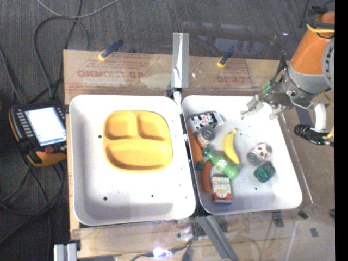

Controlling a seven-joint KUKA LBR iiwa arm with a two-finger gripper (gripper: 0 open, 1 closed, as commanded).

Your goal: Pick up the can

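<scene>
Can (259, 154): a small silver tin with a red and white patterned label lies on its side in the right-hand bin (288, 194), well to the right of the banana (231, 147), which serves as the landmark here. Its round end faces up and toward the camera, so its long axis seems to run away from the viewer at a slant. No brand name on it can be read.

Gripper (254, 106): it hovers above and to the right of the banana, over the far part of the same bin, at the end of a grey arm with an orange band that reaches in from the right. Its two thin fingers look slightly spread with nothing between them. The can lies nearer the camera than the fingertips and almost straight below them in the picture, so the coming move is likely a short travel toward the viewer, then a descent.

Just below and right of the can sits a dark green cup (265, 172). Left of the banana are a green bottle (222, 165), a carrot (195, 146) and a small box (221, 189) whose print is too small to read. Above and left of the banana lies a patterned packet (204, 119). Far to the banana's left, the other bin (87, 200) holds a yellow divided tray (138, 140).

Red lettering on the cardboard behind the bins appears upside down and is illegible.
</scene>
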